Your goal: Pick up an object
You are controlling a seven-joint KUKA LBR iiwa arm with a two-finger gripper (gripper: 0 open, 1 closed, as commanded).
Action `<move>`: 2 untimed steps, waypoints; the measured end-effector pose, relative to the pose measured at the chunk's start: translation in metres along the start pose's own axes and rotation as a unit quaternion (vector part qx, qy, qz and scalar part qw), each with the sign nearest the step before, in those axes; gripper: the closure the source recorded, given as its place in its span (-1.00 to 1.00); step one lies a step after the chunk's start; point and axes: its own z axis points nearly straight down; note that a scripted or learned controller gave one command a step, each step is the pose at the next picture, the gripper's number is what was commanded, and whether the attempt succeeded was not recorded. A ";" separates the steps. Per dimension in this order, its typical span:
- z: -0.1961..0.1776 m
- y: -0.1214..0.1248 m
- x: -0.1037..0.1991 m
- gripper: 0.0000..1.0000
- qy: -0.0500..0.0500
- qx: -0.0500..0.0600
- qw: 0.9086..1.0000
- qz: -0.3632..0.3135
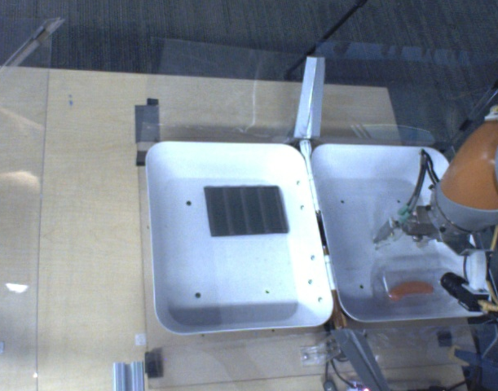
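1. We are looking down on the gripper [393, 231] as it is hanging inside the right bin [346, 177], reaching in from the right; it is sitting over the middle of that bin's floor, towards its right half
2. We are seeing the grey arm [477, 218] with its orange band [475, 169] rising just to the right of the gripper and above it in the view; dark cables [424, 177] are looping down along the wrist
3. We are not able to make out the tip clearly; it is small, pale and blurred against the white floor, so whether it is released or clenched we cannot tell; we are seeing nothing plainly gripped in it
4. We are finding the task's thing, a small orange object [410, 289], lying below the gripper in the view, nearer the camera and a little to its right; it is resting on the floor of the same bin, near that bin's front wall, and it is standing apart from the gripper; it seems to be lying inside a clear wrapping or under a glare, which we cannot settle
5. We are seeing the left bin [175, 300] well to the left of the gripper, beyond the rim where the two bins are meeting; a dark ribbed rectangular pad [246, 210] is lying flat on its floor, slightly above its middle
6. We are noting the wooden bench [77, 218] bearing both bins; a grey metal post [310, 108] is standing behind the joint between the bins, up and to the left of the gripper
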 end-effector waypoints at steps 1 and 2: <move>-0.045 -0.013 0.031 -1.00 0.000 0.000 0.999 0.054; -0.024 -0.039 -0.002 -1.00 0.000 0.001 0.996 0.086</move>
